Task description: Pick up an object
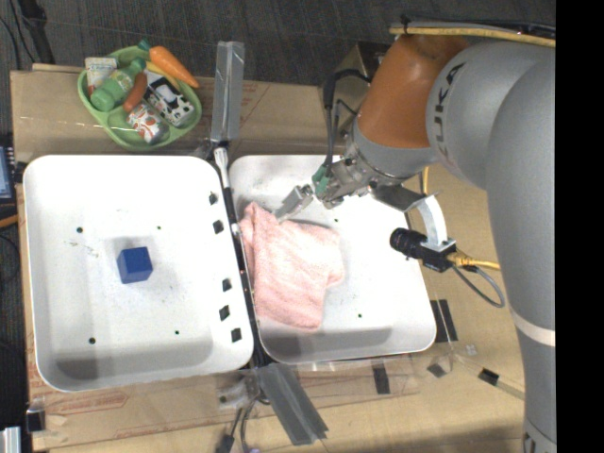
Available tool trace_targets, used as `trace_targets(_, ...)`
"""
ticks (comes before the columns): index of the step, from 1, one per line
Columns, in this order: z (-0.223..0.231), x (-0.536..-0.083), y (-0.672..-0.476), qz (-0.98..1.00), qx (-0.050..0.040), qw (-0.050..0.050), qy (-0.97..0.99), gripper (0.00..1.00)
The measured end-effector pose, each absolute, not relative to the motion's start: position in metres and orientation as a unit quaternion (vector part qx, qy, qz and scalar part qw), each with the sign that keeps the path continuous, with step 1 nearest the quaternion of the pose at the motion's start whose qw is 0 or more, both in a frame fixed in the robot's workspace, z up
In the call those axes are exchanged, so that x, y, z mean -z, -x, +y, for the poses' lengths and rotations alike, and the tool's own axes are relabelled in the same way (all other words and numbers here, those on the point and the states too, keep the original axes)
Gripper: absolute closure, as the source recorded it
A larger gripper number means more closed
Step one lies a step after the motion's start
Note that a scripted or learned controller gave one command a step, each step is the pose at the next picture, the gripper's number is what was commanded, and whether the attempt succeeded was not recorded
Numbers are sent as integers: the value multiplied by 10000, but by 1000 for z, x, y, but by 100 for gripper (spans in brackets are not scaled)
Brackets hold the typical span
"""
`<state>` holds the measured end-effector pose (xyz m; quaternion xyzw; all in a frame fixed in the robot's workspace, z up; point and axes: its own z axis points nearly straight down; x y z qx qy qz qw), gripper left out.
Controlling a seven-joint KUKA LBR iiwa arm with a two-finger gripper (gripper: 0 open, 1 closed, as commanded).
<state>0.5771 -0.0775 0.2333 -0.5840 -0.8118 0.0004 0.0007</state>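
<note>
Counter: brown cardboard-coloured counter [283, 102] under a dark floor at the top of the camera view, carrying two shallow white bins side by side.
Left bin: white left bin [57, 215] holds a blue cube [135, 263], resting left of the middle, well apart from the walls.
Right bin: white right bin [396, 300] holds a pink cloth [291, 267], crumpled and lying against the bin's left wall, reaching from near the back to near the front edge.
Arm: grey arm [500, 159] with an orange band enters from the right and bends down over the back of the right bin.
Gripper: gripper [300, 199] sits low over the back part of the right bin, just above the pink cloth's upper edge; whether its fingers are spread or closed cannot be told, and nothing is seen held.
Bowl: green bowl [94, 111] at the back left of the counter, filled with toy food, among it an orange carrot [170, 64].
</note>
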Motion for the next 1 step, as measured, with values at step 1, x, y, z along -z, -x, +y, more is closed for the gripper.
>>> trace_targets(1,-140,-140,-582,-7825,-16,26,6227,0)
